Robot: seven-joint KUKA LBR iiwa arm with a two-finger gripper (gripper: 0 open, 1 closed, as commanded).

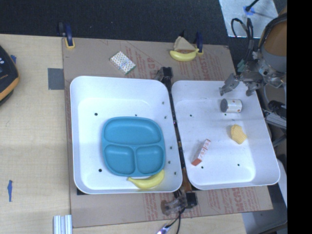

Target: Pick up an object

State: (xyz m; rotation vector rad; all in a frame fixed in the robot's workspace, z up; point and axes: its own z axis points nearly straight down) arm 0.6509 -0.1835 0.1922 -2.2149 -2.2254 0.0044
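My gripper [240, 88] hangs over the far right corner of the right bin [214, 177], open, with nothing between its fingers. Just below it a small grey cylinder [231, 105] lies on its side on the bin floor, apart from the fingertips. A yellow lump [238, 134] sits nearer the front, and a small red and white box [201, 152] lies toward the bin's middle. The left bin [85, 94] holds a blue divided tray [132, 145] with a banana [147, 180] at its front edge.
Behind the bins, on the cardboard, lie a second banana [184, 55] and a small patterned square [122, 61]. A black clip [165, 74] sits where the two bins meet at the back. The arm's wrist and cables crowd the right edge.
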